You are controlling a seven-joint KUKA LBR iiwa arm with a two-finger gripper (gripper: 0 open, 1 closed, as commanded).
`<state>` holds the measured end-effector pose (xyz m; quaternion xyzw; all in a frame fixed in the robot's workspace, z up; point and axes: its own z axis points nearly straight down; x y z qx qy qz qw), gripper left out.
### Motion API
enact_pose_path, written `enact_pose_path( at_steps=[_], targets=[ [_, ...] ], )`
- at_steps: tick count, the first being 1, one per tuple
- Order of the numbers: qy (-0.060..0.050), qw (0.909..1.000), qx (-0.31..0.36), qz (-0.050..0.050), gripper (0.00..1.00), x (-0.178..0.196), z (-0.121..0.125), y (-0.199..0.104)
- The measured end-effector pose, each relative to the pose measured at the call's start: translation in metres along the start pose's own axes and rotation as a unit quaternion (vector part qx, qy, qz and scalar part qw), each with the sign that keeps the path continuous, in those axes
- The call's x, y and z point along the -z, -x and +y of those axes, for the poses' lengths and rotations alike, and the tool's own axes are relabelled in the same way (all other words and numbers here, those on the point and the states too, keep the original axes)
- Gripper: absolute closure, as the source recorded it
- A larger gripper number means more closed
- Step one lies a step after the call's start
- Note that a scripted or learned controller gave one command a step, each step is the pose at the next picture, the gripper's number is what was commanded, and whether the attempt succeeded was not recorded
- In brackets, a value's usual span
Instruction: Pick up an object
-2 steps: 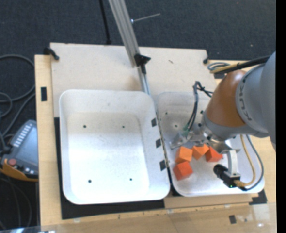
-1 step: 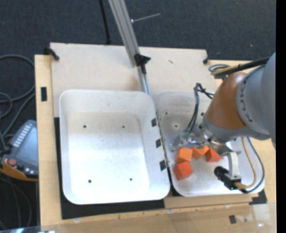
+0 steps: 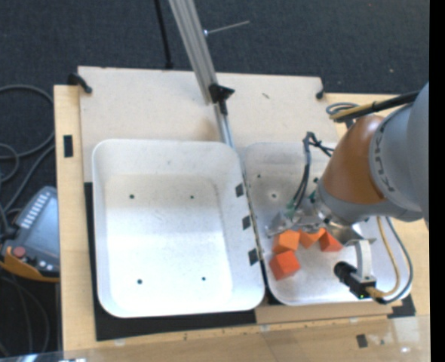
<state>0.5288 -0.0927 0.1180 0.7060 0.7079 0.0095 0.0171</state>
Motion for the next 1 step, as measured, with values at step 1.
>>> enact_pose_path(
  at_steps=[1],
  targets=[
    [0.001, 1.0000, 0.000, 0.000, 0.00, 0.0000, -0.0005, -0.0002]
  ],
)
